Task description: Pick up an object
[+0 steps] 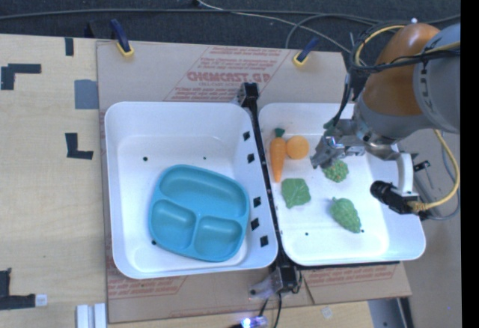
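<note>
The right bin (374,248) holds a carrot (278,156), an orange ball (298,147), a flat green leaf (296,192), a small green broccoli piece (336,171) and a larger bumpy green vegetable (346,214). My gripper (326,155) hangs low in the upper middle of this bin. It is just left of and touching or nearly touching the small broccoli piece, and right of the orange ball. Nothing is seen lifted.
The left bin (131,124) holds a blue divided tray (198,212). A black divider (258,169) runs between the bins. The grey arm with its orange band (400,72) covers the right bin's upper right corner. Cables cross the dark floor behind the bench.
</note>
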{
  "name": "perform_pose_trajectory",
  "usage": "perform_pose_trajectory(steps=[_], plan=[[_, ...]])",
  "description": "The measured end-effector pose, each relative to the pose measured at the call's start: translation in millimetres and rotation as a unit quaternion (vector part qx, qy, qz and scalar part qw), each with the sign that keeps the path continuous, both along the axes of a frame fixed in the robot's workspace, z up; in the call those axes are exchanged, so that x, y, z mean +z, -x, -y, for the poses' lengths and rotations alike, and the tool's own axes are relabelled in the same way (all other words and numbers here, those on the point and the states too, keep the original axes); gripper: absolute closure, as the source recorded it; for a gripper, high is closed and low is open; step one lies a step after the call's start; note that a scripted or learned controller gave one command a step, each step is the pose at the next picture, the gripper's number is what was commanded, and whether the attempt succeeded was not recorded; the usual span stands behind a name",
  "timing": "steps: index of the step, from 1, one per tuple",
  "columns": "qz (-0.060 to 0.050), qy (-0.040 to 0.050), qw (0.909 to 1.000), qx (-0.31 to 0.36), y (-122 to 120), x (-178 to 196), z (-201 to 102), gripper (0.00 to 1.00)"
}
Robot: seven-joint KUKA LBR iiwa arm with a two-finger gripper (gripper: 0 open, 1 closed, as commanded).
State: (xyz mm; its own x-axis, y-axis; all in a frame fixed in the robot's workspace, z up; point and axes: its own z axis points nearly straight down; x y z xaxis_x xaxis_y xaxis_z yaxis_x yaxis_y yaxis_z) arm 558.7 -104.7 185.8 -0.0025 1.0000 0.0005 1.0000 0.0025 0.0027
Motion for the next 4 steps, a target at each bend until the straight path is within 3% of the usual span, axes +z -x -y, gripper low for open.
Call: perform_pose_trajectory(steps=[1, 3, 4], plan=[[0.000, 0.0003, 1.0000, 0.000, -6, 43, 1, 1.00], [-0.002, 0.0003, 1.0000, 0.002, -9, 31, -104, 1.00], [-0.002, -0.0005, 1.0000, 0.002, 2, 44, -158, 1.00]])
